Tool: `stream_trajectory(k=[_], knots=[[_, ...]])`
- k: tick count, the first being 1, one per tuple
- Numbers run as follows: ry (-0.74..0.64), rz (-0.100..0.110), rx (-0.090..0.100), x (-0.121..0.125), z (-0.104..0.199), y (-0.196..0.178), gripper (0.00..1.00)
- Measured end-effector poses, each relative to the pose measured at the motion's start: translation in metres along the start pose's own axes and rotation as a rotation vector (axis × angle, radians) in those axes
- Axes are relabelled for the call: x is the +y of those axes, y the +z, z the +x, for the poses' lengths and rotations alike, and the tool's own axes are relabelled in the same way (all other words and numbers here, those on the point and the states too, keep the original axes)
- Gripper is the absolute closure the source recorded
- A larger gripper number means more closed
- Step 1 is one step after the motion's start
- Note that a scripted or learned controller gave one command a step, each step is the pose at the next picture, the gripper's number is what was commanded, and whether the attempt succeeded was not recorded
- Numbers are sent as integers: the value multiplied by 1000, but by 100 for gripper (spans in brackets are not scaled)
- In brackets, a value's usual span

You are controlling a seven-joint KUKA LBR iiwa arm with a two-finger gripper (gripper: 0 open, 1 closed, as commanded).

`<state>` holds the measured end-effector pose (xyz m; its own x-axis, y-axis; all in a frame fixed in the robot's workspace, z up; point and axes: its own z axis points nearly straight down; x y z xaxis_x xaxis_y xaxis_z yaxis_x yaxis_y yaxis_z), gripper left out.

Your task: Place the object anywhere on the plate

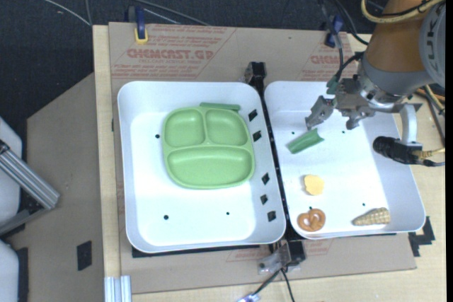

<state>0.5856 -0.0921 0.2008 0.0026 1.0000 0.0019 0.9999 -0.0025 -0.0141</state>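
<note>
One fixed camera, mounted above the tabletop, looks down at a slant. Both bins, left and right, sit mid-distance within frame; the arm enters from the right.

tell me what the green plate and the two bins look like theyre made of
The green plate looks like moulded plastic with a matte finish: even colour, rounded compartment ridges, soft sheen. The left bin and right bin look like glossy white plastic, thin-walled with rounded corners, though coated metal can't be ruled out.

Green plate sits in left bin; jaws hover over right bin, near green block.
</note>
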Motion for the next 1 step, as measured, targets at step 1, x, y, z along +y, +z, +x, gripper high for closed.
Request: stream_trajectory(k=[1], knots=[[-2,-12,-1,3,0,-6,0]])
